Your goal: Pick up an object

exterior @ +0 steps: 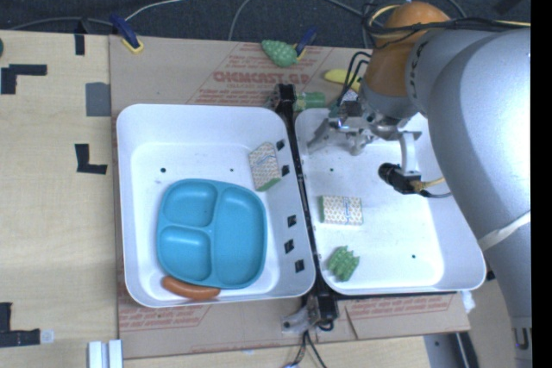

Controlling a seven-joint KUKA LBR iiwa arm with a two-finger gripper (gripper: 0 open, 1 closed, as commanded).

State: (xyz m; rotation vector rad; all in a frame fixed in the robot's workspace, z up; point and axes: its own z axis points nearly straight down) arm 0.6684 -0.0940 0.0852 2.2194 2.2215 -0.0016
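Observation:
My gripper (pixel 341 134) hangs low over the far left corner of the right bin (pixel 431 258), below the arm's orange band (pixel 405 20). Nothing shows in its grasp. In that bin a flat patterned block (pixel 342 209) lies a little nearer the camera than the gripper, and a small green leafy piece (pixel 343 263) rests near the front wall. The left bin (pixel 138 185) holds a blue divided plate (pixel 211 233), an orange sausage-shaped piece (pixel 190 289) at the plate's front edge, and a second patterned block with a green edge (pixel 266 165) against the right wall.
A black clip strip (pixel 293 185) runs between the two bins. Behind the bins on the cardboard lie a green lump (pixel 279 52) and a yellow piece (pixel 338 77). Cables trail across the dark back. The arm's large grey body (pixel 492 125) covers the right bin's right side.

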